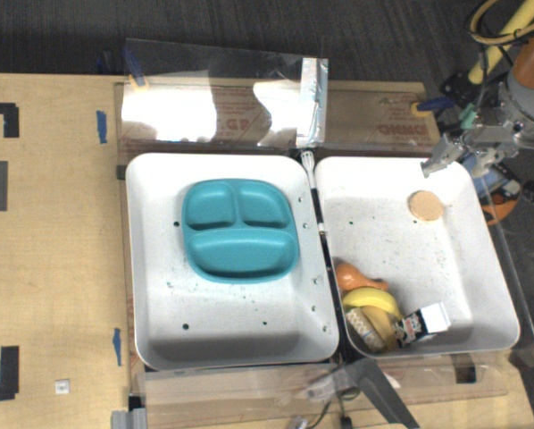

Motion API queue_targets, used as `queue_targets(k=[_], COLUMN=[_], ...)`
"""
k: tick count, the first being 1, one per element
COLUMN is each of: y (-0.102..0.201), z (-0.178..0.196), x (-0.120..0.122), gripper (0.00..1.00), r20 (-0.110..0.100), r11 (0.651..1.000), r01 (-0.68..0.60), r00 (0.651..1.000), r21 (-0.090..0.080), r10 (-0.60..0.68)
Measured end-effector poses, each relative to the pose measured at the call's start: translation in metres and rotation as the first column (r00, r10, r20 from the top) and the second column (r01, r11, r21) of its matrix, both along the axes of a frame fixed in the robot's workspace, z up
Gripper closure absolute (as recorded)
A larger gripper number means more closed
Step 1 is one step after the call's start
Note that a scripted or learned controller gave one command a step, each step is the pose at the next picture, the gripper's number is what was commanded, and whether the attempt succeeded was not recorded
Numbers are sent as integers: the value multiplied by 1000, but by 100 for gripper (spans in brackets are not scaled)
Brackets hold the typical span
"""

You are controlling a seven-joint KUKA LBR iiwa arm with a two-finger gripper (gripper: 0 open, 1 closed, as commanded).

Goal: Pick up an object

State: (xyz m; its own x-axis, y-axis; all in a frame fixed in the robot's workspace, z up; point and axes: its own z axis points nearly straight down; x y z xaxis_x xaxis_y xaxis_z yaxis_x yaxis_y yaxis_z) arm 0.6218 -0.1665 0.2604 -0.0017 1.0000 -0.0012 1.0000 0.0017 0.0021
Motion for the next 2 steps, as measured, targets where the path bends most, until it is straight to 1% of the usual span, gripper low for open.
queue_targets(k=[1,2], y=[1,-39], z=[-51,-139], x=[-33,-44], gripper=[0,0], r20=[-7,-8], r11=[965,989], r01=[261,145], r00=[965,989], r21=[3,3], r10=[-261,-145])
